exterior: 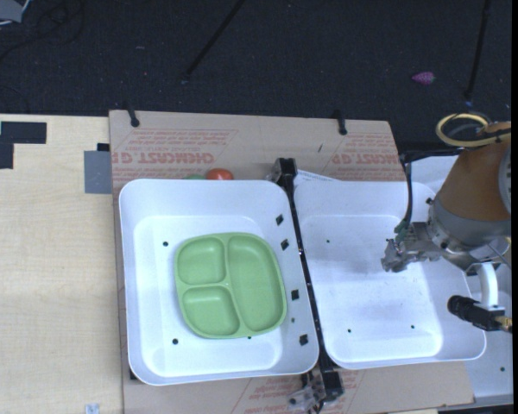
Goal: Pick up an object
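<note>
The green divided plate (231,285) lies flat in the left bin (147,231). The tool (395,257) hangs over the right bin (363,335); its opening cannot be told.

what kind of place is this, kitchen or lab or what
Most likely a robotics lab bench, not a kitchen. Two white bins sit on cardboard, a grey-and-orange arm with its gripper reaches into the right one, and cables trail on the dark floor. The green divided plate looks like a test object.
</note>
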Motion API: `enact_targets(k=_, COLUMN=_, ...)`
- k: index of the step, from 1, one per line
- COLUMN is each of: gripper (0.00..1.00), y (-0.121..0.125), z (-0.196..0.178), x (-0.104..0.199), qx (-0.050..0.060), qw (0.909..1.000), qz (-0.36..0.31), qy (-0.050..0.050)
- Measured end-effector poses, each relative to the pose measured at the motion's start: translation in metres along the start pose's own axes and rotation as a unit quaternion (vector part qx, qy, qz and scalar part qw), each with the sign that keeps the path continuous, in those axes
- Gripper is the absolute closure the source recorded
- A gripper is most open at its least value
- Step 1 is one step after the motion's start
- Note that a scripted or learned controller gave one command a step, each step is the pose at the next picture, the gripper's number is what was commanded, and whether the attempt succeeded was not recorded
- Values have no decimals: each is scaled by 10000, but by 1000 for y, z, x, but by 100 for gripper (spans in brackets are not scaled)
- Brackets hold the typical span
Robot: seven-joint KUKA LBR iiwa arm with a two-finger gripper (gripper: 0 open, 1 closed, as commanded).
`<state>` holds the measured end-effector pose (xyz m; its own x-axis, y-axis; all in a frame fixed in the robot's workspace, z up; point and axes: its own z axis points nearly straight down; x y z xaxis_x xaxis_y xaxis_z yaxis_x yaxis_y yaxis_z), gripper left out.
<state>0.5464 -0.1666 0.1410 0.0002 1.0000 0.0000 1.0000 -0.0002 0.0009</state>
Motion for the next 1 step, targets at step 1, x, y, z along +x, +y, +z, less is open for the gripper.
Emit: enact_targets(k=1, gripper=100, y=8, z=-47, x=4, qx=-5, qw=10000, qz=-6, qy=-2)
